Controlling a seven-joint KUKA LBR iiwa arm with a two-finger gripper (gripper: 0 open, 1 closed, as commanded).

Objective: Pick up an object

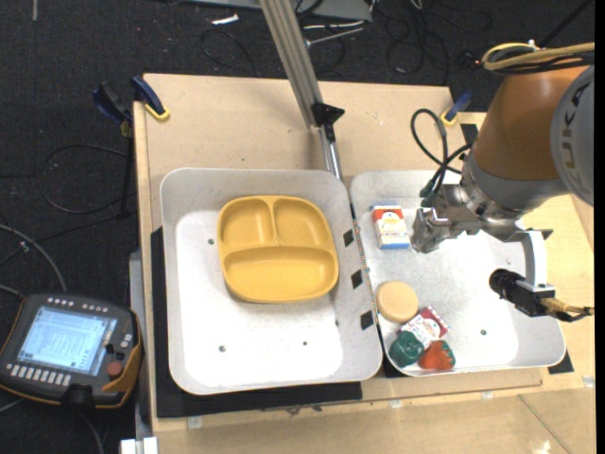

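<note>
My arm (544, 126) is coming in from the right side of the view, the broad orange band (529, 121) sitting high and turned toward the camera, the grey casing just showing at the far right. Below the band my grey wrist (492, 201) is bending down and leftward, and my gripper (427, 230) is hanging at its end, pointing down and a little to the left. A black cable (433, 149) is looping from my wrist up along the band. A white bracket (537, 258) with a black cylinder (515, 289) on it is sticking out beneath my wrist, toward the lower right.
</note>
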